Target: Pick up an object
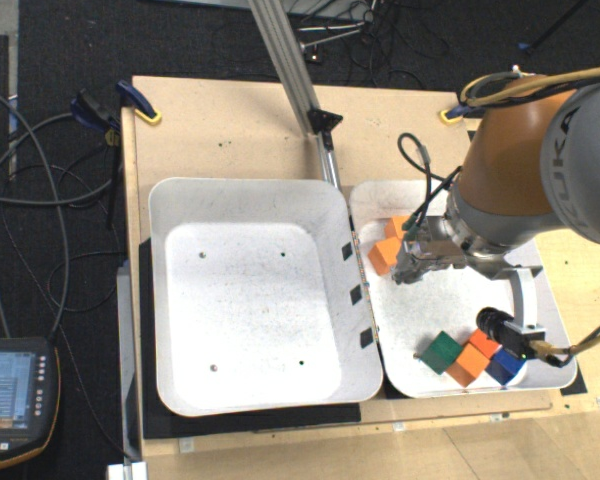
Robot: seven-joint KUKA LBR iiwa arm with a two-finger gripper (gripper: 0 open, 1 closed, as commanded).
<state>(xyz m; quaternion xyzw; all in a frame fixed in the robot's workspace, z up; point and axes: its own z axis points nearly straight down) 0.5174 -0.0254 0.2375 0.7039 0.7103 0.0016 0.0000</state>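
The gripper (412,266) hangs low over the upper left part of the right bin (420,313). Touching or just beside its left edge lies an orange block (382,256). The block is small, boxy and bright orange, with a lighter top face and a darker side. Its right part is hidden behind the gripper's dark body. That body also covers the tip, so it cannot be told whether the gripper is open, closed or gripping the block.

The arm (525,158) comes in from the right. Its broad orange band sits over the bin's upper right, and the grey wrist angles down and leftward toward the wall next to the left bin (250,288).

The block sits skewed to the bin walls, with one corner toward the left bin. Too little of it shows to give a long axis.

Well apart, in the near right corner, a green block (442,351), a lower orange block (468,362) and a blue block (504,367) lie in a touching row. Both bins rest on the bench (230,118).
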